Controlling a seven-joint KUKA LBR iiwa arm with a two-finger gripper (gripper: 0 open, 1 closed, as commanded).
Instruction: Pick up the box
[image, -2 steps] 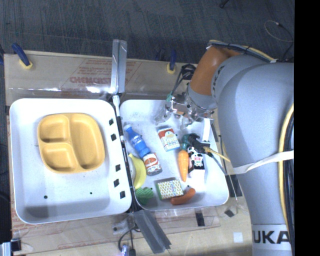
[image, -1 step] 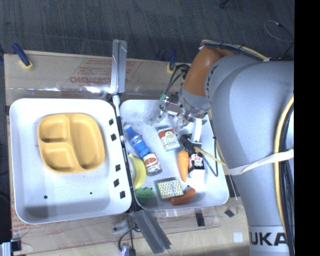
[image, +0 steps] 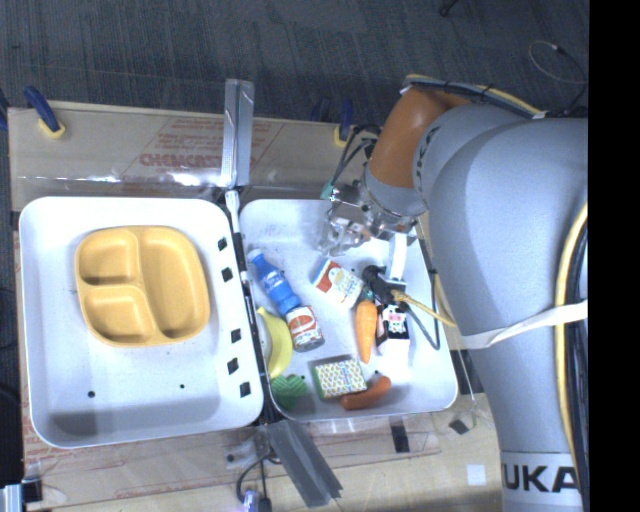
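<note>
**Task item.** One box (image: 340, 377) was noted. It was small, flat and rectangular, with a green edge and a pale top face covered in a fine dotted pattern. It lay flat just below and left of the carrot (image: 365, 330) as the camera saw it, near the carrot's lower tip, in the same white bin (image: 290, 222). Nothing rested on it.

**Tool.** The gripper (image: 340, 232) stood well above the carrot in the view, close to that bin's far wall and apart from the box. Whether it was apart or together could not be told. No item was seen in its grasp.

**Count, bin with the carrot.**
- One carrot.
- One white packet (image: 337, 282), just up-left of the carrot.
- One blue bottle (image: 273, 282), farther left.
- One red-labelled can (image: 303, 328), left of the carrot.
- One banana (image: 280, 345), beyond the can.
- One green item (image: 291, 388), down-left of the carrot beside the box.
- One red-orange sausage-shaped item (image: 365, 393), directly below the carrot and touching the box's right end.

**Count, other bin (image: 120, 395).** One yellow plate (image: 190, 300) with three compartments, far left of the carrot.
</note>
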